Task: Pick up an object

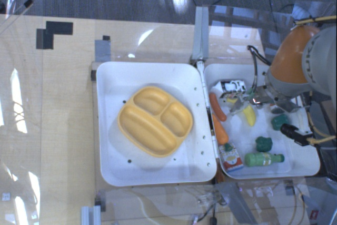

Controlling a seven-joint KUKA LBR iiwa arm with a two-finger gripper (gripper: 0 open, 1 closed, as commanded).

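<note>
The right bin (300,166) holds several small items. An orange carrot (217,107) lies along its left wall, with a second orange piece (221,133) just below it. A yellow banana-like piece (249,116) lies near the middle. My gripper (238,103) hangs over the bin's upper middle, just left of and above the yellow piece, beside a black-and-white item (232,86). Nothing is visibly held. A green bottle (263,159), a green lump (264,143), a dark green piece (279,123) and a small carton (232,158) lie lower in the bin.
The left bin (108,166) holds a yellow divided plate (155,120). A metal post (200,34) stands behind the seam between the bins. The grey arm with its orange band (292,60) and black cables covers the right bin's upper right.
</note>
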